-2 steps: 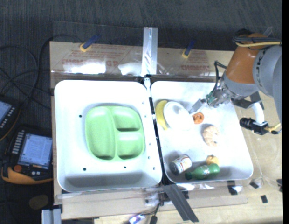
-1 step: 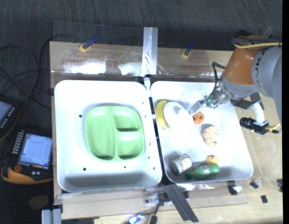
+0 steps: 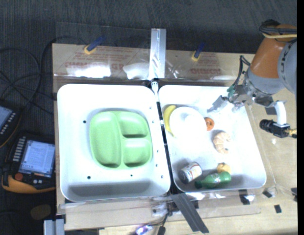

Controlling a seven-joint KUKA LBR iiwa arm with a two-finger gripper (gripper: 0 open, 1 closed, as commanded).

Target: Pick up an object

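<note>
Left bin (image 3: 73,131): green divided tray (image 3: 121,138). Right bin (image 3: 250,151): banana (image 3: 168,117) beside white plate (image 3: 187,122), orange ball (image 3: 209,124), shell-like pastry (image 3: 221,141), tin (image 3: 191,172), green bottle (image 3: 214,179). Gripper (image 3: 221,102) over the bin's far right corner, holding nothing visible; finger state indiscernible.

Colours across the two white bins and tabletop

Left bin (image 3: 68,131) is white and holds a pale green divided tray (image 3: 120,138); right bin (image 3: 250,151) is white with a yellow banana (image 3: 168,117), a white round plate (image 3: 187,122), a small orange ball (image 3: 209,124), a peach-and-cream shrimp-like toy (image 3: 221,141), a red-and-white can (image 3: 191,172) and a dark green bottle (image 3: 213,180). The tabletop (image 3: 274,146) is tan; the arm (image 3: 269,62), upper right, is orange and grey.
</note>
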